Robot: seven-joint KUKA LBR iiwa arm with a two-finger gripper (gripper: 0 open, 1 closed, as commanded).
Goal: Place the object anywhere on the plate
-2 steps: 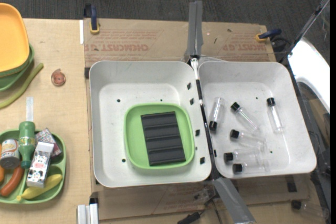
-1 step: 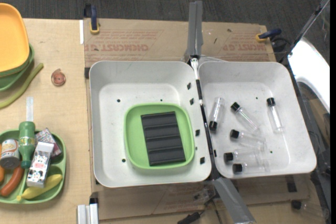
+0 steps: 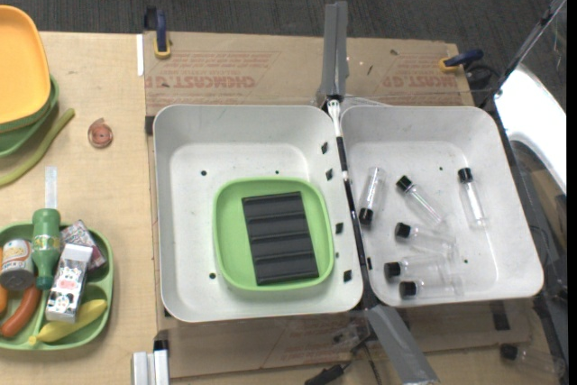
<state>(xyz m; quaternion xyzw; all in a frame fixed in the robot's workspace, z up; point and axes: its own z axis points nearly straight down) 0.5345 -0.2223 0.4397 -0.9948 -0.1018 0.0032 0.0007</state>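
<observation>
A green square plate [image 3: 229, 234] lies in the middle of the left white bin [image 3: 180, 194]. A black ribbed rectangular block [image 3: 281, 237] rests flat on the plate, inside its rim. The right white bin [image 3: 505, 194] holds several clear vials with black caps. One vial [image 3: 369, 194] lies near the divider, another [image 3: 417, 197] near the middle, and a third [image 3: 471, 194] toward the right wall. More vials [image 3: 424, 277] lie along the front of that bin.
On the wooden table to the left sit stacked yellow and green dishes [image 3: 18, 86], a small pink piece [image 3: 100, 134], and a green tray of toy food [image 3: 54, 284]. Clamps [image 3: 159, 32] [image 3: 460, 60] hold the cardboard at the back. A white rounded shape [image 3: 536, 113] stands at the right.
</observation>
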